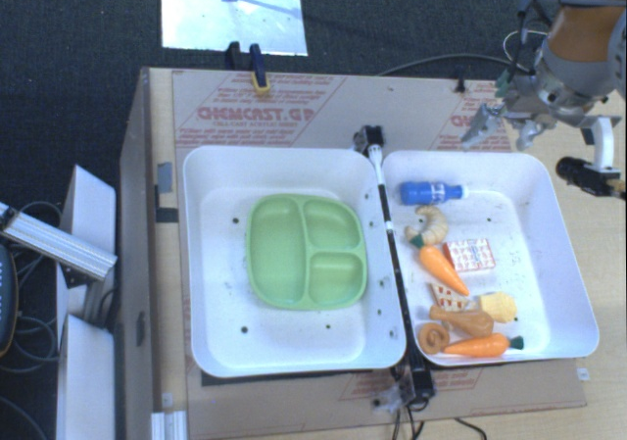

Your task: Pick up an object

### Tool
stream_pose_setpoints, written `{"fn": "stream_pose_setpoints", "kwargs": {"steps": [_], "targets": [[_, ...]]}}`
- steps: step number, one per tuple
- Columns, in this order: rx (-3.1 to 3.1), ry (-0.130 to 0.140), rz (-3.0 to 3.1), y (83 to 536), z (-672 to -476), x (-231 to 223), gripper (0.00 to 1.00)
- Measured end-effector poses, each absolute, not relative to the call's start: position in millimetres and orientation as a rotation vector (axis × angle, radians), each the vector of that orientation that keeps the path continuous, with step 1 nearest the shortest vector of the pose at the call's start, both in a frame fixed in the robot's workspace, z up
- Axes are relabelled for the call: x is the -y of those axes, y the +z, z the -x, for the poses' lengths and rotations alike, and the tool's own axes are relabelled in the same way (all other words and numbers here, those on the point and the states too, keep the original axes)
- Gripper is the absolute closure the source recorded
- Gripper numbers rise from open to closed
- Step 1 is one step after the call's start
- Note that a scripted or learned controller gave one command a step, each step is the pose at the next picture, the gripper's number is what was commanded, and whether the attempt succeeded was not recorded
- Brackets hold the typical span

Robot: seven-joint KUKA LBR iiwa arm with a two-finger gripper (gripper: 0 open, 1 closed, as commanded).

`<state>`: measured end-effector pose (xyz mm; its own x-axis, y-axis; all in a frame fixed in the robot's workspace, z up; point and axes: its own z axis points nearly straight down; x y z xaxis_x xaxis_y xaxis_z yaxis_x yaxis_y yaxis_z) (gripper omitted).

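Note:
My gripper (504,128) hovers above the far edge of the right bin (563,262), open, with nothing between its fingers. Below it in that bin lie a blue bottle (431,193), a pale curled toy (429,224), an orange carrot (443,271) and a small red-and-white box (470,254). Nearer the front sit a yellow piece (498,307), a brown piece (462,318), a round pastry (433,335) and a second carrot (480,345). The blue bottle is the item closest to the gripper.
A green divided plate (306,252) lies in the left bin (211,262). The two bins meet at a raised rim (390,252). A black clip (369,138) sits at the far end of that rim. The arm (583,26) comes in from the upper right.

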<state>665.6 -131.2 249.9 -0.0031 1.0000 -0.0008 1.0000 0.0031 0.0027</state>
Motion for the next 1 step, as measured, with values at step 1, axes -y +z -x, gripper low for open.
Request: {"fn": "stream_pose_setpoints", "kwargs": {"steps": [1], "targets": [[-2.228,0.000,-2.216,183.7,-616.8,72.2,0.00]]}}
